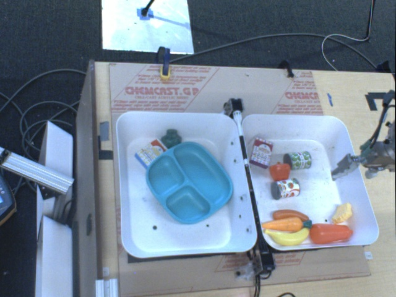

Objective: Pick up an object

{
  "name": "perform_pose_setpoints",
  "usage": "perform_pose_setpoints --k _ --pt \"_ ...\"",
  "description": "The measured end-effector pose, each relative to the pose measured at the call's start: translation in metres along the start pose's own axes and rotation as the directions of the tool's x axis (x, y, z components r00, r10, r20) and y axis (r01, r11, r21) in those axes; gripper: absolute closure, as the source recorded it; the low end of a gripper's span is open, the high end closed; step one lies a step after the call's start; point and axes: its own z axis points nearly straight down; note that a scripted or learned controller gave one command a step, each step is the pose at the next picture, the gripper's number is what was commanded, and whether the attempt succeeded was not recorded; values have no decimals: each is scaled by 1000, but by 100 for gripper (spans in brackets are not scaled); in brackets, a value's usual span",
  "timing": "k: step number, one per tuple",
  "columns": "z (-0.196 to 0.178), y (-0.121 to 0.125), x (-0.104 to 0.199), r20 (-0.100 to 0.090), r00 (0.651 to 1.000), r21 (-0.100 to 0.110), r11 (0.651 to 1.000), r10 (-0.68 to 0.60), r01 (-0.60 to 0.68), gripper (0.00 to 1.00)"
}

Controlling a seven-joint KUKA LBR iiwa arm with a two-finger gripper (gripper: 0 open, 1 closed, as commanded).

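While my gripper [344, 164] hangs over the right edge of the right bin [322, 124], nothing sits between its fingers, and I cannot tell from this angle whether they are apart or together.

Step in hand, as I judge it: approach, before any grasp. No object is chosen by contact yet.

Candidates in the right bin: a green-labelled can [301, 160] lying toward the far middle; a red-labelled can [286, 189] just nearer than it; a small red piece [279, 171] between the two; a dark red carton [261, 152] toward the left wall. Along the near wall lie a carrot [283, 225], a banana [288, 237], a red pepper-like piece [331, 232] and a small yellow lump [343, 213].

The left bin [124, 184] holds a blue divided plate [189, 182], a small carton [148, 153] and a dark green lump [171, 137].

Next move, my estimate: travel left over the bin, centre over one item, descend. The green-labelled can lies closest to me and stands apart from its neighbours; the near-wall cluster is touching and risks a crowded grasp.
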Motion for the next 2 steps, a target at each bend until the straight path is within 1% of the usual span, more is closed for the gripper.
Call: perform_pose_setpoints --k 1,2 --pt "110 95 69 -3 1000 4 1000 -2 2 0" --pt "150 85 94 0 1000 1 1000 2 -2 0"
